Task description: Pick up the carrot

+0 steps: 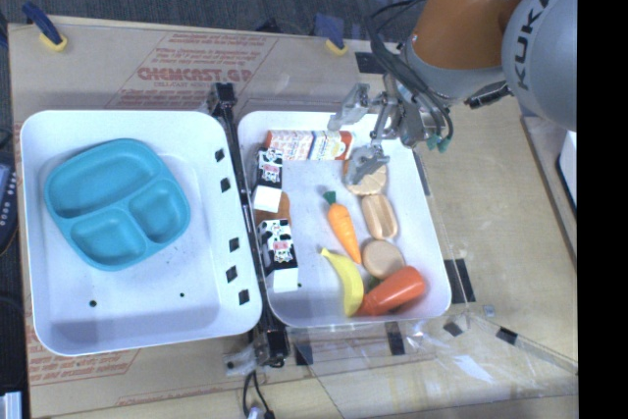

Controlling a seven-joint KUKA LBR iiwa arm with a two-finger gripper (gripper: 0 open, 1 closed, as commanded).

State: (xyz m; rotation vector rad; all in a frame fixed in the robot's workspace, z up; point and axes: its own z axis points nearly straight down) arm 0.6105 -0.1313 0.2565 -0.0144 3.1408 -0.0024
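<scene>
Nothing's picked up yet. The carrot (342, 227) lies in the middle of the right bin (428, 211), banana (345, 278) just near of it. The gripper (371, 134) hangs over the bin's far end, fingers spread, holding nothing. Descent and grasp remain.

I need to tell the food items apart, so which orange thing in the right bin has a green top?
The carrot, slim and orange, green stem end pointing up-left; the red-orange pepper beside the banana has none showing.

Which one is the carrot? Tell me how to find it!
Look in the right-hand shallow white bin. Near its middle lies a small orange cone-shaped carrot with a green top, between the yellow banana and the tan bread roll. It alone is pointed and orange.
</scene>
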